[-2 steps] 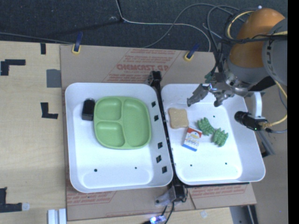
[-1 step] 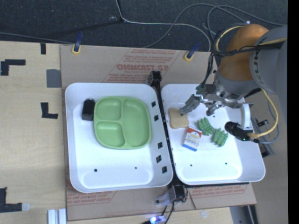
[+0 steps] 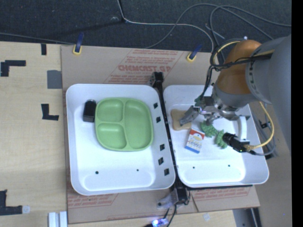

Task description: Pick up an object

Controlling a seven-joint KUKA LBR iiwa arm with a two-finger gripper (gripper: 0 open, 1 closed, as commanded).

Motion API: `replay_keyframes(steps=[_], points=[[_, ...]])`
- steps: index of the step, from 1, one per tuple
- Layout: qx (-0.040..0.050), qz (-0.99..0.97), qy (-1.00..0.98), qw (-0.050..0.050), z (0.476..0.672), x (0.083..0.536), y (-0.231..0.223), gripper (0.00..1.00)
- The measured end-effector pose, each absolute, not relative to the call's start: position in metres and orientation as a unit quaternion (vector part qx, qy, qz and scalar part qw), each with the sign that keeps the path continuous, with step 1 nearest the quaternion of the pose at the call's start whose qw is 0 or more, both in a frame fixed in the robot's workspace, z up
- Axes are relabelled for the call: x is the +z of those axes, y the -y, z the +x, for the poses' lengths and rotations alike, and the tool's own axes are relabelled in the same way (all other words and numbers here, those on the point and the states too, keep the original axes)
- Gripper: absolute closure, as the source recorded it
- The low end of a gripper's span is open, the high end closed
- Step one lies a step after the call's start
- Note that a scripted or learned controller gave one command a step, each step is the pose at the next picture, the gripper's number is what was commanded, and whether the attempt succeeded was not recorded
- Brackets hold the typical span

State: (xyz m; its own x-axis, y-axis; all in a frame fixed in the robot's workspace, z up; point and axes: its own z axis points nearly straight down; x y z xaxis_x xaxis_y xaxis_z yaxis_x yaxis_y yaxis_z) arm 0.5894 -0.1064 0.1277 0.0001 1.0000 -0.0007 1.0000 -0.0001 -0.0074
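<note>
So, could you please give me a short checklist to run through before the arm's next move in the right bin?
1. Pincer is over the right bin: ok.
2. Graspable things lie below it: a green toy, a small carton and a tan piece: ok.
3. Something is held between the fingers: cannot tell.
4. Green toy and small carton lie apart enough for a clean pick: not ok, they lie very close.
5. Left bin, with its green divided plate and black object, lies away from the arm: ok.

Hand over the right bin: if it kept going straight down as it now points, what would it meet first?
Probably the green toy just beneath the hand, or bare bin floor beside it; depth is unclear.
</note>
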Motion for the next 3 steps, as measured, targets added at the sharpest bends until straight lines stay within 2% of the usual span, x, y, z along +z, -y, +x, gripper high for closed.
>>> replay_keyframes(steps=[1, 2, 3], points=[[-0.0013, -0.707, 0.708, -0.004, 0.592, 0.088, 0.107, 0.0], [-0.0032, -0.706, 0.708, -0.007, 0.594, 0.102, 0.107, 1.0], [-0.0015, -0.706, 0.708, -0.001, 0.598, 0.16, 0.098, 1.0]])
